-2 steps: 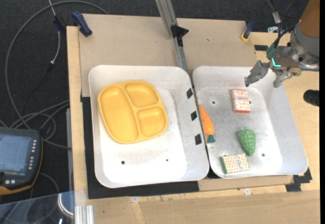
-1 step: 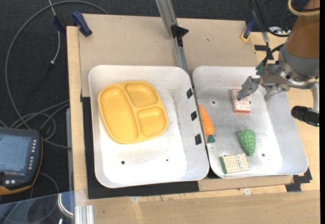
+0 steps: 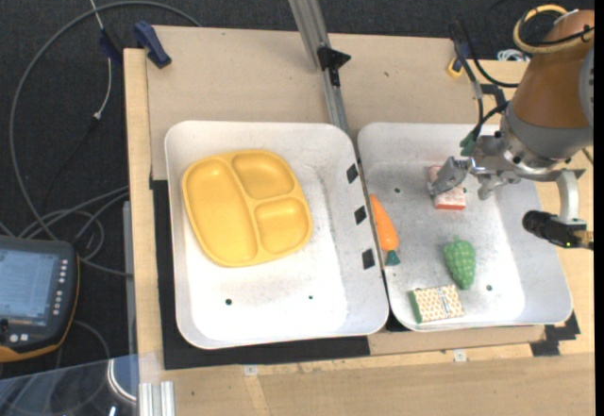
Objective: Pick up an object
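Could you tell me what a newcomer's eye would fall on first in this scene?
The yellow divided plate stands out first, lying alone in the left bin. Next comes the orange-banded arm at right, its gripper low over a small red-and-white block in the right bin, which also holds a toy carrot.

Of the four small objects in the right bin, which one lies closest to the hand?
The small red-and-white block, directly under the hand. The carrot, green object and patterned packet lie farther away.

Bright, even light; sharp focus.
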Tool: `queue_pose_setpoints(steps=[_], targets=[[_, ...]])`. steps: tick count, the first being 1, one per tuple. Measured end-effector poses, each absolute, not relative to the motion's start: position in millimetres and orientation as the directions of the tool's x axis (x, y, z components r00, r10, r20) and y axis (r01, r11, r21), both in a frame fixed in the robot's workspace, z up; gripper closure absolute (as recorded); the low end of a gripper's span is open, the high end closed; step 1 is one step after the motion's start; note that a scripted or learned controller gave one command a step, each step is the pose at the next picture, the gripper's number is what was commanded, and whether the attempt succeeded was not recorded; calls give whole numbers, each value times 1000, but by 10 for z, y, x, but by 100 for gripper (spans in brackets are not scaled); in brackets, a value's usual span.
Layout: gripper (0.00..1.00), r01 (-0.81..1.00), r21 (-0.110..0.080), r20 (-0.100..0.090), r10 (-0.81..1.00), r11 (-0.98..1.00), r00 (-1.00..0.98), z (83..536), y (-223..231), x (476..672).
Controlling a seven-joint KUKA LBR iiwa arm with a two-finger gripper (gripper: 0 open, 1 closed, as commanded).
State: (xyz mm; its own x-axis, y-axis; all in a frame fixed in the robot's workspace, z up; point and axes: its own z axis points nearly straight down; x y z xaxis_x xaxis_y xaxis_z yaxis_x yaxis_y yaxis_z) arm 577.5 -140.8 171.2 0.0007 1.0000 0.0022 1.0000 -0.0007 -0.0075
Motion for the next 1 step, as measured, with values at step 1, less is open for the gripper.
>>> queue_pose_setpoints(steps=[1], targets=[[0,1000,-7,3,1000,0,0,1264,-1337,5763]])
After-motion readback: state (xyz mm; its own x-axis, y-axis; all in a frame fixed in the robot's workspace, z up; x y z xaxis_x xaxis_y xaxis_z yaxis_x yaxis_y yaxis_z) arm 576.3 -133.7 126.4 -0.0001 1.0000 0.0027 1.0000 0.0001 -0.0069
